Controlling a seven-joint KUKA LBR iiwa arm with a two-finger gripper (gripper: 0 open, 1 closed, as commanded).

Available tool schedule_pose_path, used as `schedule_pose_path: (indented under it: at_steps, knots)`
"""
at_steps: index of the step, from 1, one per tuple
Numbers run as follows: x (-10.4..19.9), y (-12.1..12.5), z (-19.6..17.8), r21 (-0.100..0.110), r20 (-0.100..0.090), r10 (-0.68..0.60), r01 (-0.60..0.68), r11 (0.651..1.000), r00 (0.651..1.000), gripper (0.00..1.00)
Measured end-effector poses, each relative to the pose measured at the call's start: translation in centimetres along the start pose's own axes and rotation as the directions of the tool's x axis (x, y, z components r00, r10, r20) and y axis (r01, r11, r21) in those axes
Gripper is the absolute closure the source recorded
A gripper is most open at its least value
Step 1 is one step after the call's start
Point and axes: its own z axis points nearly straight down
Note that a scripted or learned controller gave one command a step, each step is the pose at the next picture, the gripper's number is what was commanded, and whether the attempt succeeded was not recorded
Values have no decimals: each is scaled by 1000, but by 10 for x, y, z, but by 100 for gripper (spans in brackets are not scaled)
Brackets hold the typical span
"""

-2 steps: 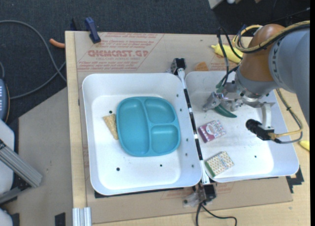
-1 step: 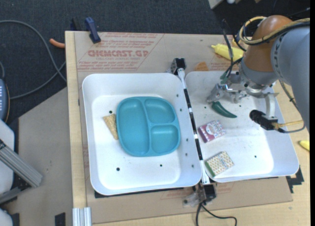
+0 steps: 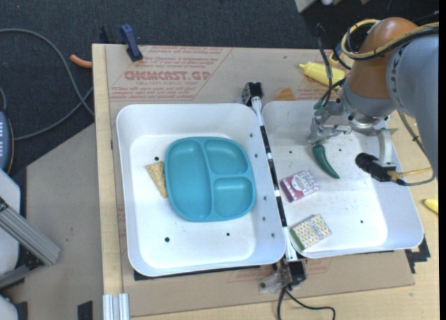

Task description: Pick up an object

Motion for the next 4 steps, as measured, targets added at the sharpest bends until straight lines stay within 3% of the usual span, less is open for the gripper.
schedule_pose_path:
  at_steps: [1,2,3,4]
  knots:
    - [79,-37,-90,3,-2,-1,1,1000,1000,100]
    - [79,-38,-90,4,-2,-1,1,1000,1000,0]
    - [35,-45,-34,7,-1,2,-2,1000,1000,0]
    - [24,-55,11,7,-2,1,-1,1000,1000,0]
